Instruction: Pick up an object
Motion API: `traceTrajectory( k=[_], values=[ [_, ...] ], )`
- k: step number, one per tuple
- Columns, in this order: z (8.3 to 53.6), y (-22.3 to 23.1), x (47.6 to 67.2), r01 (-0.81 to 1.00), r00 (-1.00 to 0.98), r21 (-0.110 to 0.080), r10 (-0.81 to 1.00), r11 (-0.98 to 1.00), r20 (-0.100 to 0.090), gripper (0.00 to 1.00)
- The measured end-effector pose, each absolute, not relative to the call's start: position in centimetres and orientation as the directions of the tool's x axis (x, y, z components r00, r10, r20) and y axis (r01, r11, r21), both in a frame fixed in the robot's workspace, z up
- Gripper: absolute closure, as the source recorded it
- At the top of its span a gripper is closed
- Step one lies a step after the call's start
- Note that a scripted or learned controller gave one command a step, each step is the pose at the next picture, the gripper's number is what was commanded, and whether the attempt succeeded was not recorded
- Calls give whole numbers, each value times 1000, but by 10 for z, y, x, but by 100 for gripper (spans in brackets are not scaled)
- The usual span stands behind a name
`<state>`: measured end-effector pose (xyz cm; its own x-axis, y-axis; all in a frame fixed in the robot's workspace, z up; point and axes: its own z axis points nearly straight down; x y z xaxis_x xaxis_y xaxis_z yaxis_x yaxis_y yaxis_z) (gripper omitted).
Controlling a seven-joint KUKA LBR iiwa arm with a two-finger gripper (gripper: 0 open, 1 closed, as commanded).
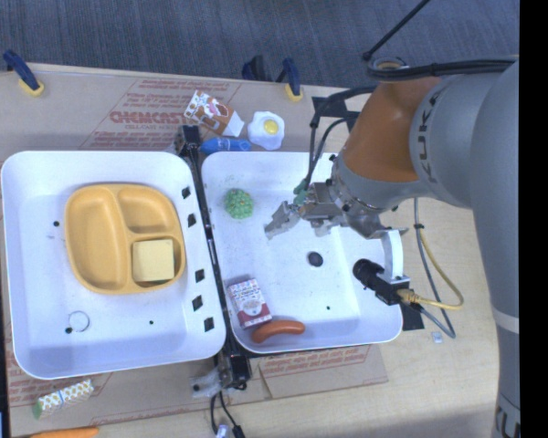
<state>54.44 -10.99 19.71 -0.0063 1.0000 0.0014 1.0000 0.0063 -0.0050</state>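
Observation:
My gripper (300, 224) hangs over the middle of the right white bin (347, 322), its fingers apart with nothing between them. A green knobbly ball (239, 203) lies just left of it, near the bin's back left. A small red and white box (248, 301) and a reddish sausage (278, 330) rest at the bin's front left, well below the gripper. A small dark spot (315, 260) sits on the bin floor just in front of the fingers.
The left bin (27, 336) holds a yellow divided plate (100, 235) with a pale yellow block (153, 261) on it. Behind the bins lie a snack packet (207, 109), a fried-egg toy (268, 128) and a blue item (226, 144). The arm's bulk covers the right bin's right side.

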Motion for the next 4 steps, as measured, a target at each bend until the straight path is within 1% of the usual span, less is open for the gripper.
traceTrajectory(
  k=[1,2,3,4],
  values=[
    [103,-90,588,923,386,-6,923,-386,0,0],
    [98,-112,648,984,179,-20,984,-179,4,0],
    [92,-93,656,941,340,-5,941,-340,1,0],
    [92,-155,575,947,-322,-4,947,322,2,0]
  ],
)
